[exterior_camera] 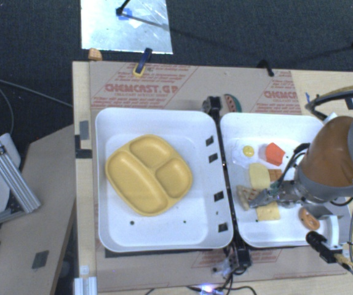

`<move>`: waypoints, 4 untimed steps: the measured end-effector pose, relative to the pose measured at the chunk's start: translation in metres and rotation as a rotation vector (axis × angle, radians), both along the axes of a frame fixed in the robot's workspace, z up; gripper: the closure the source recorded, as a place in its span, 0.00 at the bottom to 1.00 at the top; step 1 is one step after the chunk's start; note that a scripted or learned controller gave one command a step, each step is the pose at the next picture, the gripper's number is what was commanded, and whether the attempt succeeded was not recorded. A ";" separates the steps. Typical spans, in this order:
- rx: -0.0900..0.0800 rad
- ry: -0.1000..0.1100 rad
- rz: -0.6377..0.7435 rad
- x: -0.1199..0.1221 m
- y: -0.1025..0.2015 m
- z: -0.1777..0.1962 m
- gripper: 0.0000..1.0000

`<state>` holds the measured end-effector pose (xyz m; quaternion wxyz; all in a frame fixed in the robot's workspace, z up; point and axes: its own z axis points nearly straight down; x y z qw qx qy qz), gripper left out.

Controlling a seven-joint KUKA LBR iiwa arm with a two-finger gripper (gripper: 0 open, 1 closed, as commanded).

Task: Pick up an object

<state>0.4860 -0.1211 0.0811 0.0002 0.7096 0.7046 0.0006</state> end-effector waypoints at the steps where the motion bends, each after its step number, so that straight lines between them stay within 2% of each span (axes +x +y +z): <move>1: -0.010 -0.011 0.013 0.083 0.033 0.007 0.00; 2: -0.001 -0.001 0.002 0.062 -0.037 0.009 0.00; 3: 0.000 -0.005 0.017 0.141 0.002 0.005 0.00; 4: -0.002 0.007 -0.003 0.033 -0.092 0.003 0.00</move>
